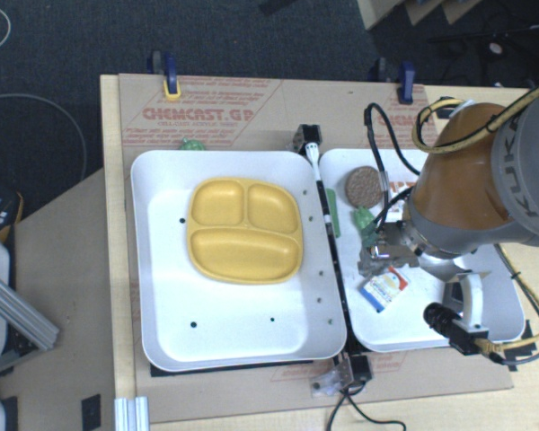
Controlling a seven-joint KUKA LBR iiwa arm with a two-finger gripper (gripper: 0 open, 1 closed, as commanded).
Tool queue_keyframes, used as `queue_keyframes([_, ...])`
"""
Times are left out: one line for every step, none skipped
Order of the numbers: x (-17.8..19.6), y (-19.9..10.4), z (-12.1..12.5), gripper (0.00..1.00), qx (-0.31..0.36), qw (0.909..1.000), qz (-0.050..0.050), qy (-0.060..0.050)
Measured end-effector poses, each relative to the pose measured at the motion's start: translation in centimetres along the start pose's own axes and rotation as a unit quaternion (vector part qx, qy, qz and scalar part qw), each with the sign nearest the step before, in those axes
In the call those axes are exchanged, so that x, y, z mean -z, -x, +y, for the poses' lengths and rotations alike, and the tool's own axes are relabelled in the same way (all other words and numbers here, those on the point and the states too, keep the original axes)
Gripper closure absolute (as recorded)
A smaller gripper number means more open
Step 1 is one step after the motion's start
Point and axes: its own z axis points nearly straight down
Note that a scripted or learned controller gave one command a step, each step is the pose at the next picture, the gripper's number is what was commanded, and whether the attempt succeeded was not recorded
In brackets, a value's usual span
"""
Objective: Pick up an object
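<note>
I saw the grey arm with its orange band (pixel 463 173) reaching over the right white bin (pixel 512 308), its hand (pixel 377 257) lowered near that bin's left wall. I could not tell its state. A small white, blue and red packet (pixel 384 289) lay just below it, a round brown disc (pixel 364 185) near the bin's far left corner. A yellow three-compartment plastic tray (pixel 245 230) sat in the left white bin (pixel 162 312). Red print on the desk (pixel 251 101) read "CHEMCAST".
</note>
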Motion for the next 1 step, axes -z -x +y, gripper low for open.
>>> queue_keyframes([3.85, -8.53, 0.43, 1.00, 0.001, 1.0000, -0.001, 0.004])
